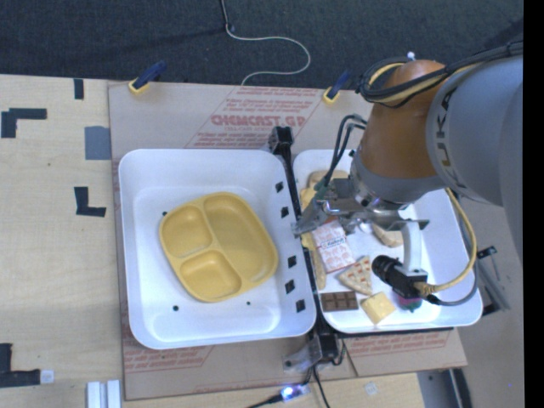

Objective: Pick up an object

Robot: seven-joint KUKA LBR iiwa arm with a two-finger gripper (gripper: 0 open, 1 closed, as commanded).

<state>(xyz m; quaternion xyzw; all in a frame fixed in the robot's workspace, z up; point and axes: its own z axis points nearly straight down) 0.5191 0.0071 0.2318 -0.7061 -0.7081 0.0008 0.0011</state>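
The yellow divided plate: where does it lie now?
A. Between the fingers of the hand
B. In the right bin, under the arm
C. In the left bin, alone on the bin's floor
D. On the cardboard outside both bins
C: the yellow divided plate lies flat on the floor of the left bin, while the small food items are in the right bin, where the arm is.

Looks like a robot lab, not a home. A big grey robot arm w/ an orange band (408, 117) reaches over a light wood desk (51, 253). Two shallow white plastic bins (136, 253) sit on brown cardboard (246, 117) held by blue and yellow clamps (146, 76). Black tape marks (21, 121) and a thin white cable (272, 45) too.
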